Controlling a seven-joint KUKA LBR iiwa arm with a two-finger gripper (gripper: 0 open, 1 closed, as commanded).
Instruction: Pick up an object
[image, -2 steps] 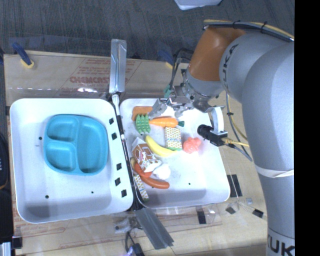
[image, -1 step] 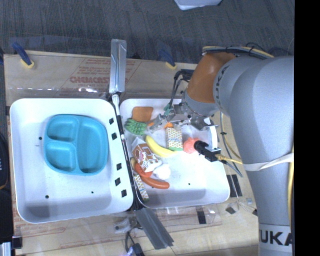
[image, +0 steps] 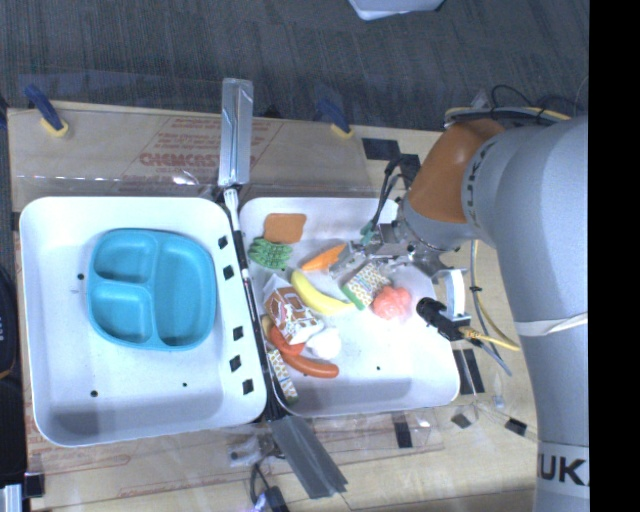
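My gripper (image: 366, 264) is down inside the right bin (image: 420, 385), in its upper middle. It sits right over a green-and-white checkered packet (image: 360, 286) and beside an orange carrot (image: 323, 259). A pink ball (image: 393, 303) lies just right of the packet. A yellow banana (image: 316, 296) lies to the packet's left. Further left are a green toy (image: 268, 252), an orange slice (image: 285, 227), a brown packet (image: 291, 312), a white egg (image: 324, 345) and a red sausage (image: 306, 364). Nothing is visibly lifted.
The left bin (image: 50, 400) holds a blue divided plate (image: 152, 287). A ridge with black clips (image: 240, 330) separates the two bins. The grey arm with its orange band (image: 450, 180) fills the right side above the bin's edge.
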